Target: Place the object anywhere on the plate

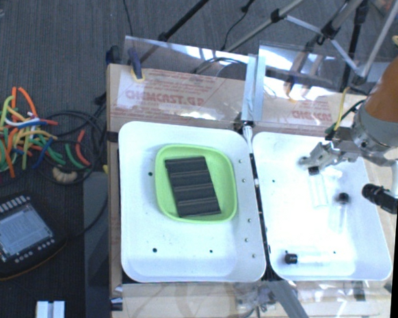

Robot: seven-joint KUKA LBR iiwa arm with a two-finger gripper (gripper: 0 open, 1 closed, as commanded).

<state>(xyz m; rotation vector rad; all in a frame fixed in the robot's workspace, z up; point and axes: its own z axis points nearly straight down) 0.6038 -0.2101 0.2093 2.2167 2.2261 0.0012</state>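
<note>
Where the arm (390, 101) comes in from the right, its gripper (320, 157) hangs low over the far part of the right bin (285, 203), tilted and pointing toward the divide between the two bins; how far the claw is parted cannot be told against the glare, and nothing can be made out in its hold. The grey wrist and the orange band sit above and to the right of it, over the bin's far right corner. Near the gripper, on the bin floor, lies a small black piece (343, 198), and along the near wall of the same bin a clear tube with a black end (312, 258) lies flat.

Across the divide, the left bin (177, 256) holds the green plate (160, 186) roughly at its middle. The dark ridged block (193, 186) lies flat on the plate, wholly inside its rim, well apart from the gripper.

Both bins rest on a wooden bench with a clear sheet (183, 97) standing along its far edge. Beyond that, thin stand legs (292, 18) cross over dark grey carpet (57, 41). On the carpet to the left lie a tangle of coloured cables (12, 133) and, nearer the camera, a handheld control pendant (15, 233) with a screen
</note>
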